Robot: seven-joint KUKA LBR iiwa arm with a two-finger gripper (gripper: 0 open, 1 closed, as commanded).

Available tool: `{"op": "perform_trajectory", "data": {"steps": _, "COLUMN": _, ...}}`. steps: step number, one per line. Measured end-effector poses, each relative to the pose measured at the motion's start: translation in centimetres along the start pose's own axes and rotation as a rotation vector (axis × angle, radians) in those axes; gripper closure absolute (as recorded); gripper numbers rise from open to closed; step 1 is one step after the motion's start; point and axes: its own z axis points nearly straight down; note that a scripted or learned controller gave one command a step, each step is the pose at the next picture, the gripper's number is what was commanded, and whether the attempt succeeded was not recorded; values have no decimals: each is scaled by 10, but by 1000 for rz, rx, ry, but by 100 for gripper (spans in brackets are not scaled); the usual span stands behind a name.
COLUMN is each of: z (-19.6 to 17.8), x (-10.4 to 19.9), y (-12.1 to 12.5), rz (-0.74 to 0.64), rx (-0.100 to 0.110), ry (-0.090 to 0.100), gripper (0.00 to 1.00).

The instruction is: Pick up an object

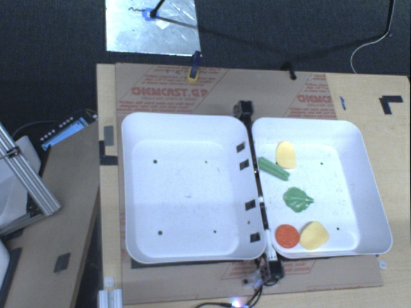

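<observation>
**Bench stock: two bins, five small pieces in the right one**

- Left white bin (186, 191): bare floor with a few dark dots.
- Right white bin (343, 172): touches the left bin along a middle seam with black clips. All the pickable pieces lie here, on its left half.
- Pale yellow piece (286, 154): far end of the group, near the seam.
- Long green piece (273, 169): just beside the pale yellow one, lying at a slant.
- Green leafy piece (297, 199): flat, mid-bin, apart from the others.
- Red round piece (287, 236): near corner, by the seam.
- Yellow piece (314, 235): touching or nearly touching the red one, on its right.
- Cardboard sheet (167, 88): under both bins, red lettering.
- Silvery sheet (153, 17): on the dark floor beyond the bench.
- Gripper: released or clenched, I cannot tell from here.
</observation>
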Motion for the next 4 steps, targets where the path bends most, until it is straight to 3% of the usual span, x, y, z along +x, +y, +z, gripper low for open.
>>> {"op": "perform_trajectory", "data": {"steps": 2, "z": -1, "x": -1, "y": -118, "rz": 9, "rx": 6, "ry": 3, "gripper": 100}}
{"op": "perform_trajectory", "data": {"steps": 3, "z": -1, "x": -1, "y": -107, "rz": 5, "rx": 4, "ry": 1, "gripper": 100}}
{"op": "perform_trajectory", "data": {"steps": 4, "z": 0, "x": -1, "y": -62, "rz": 3, "rx": 3, "ry": 1, "gripper": 100}}
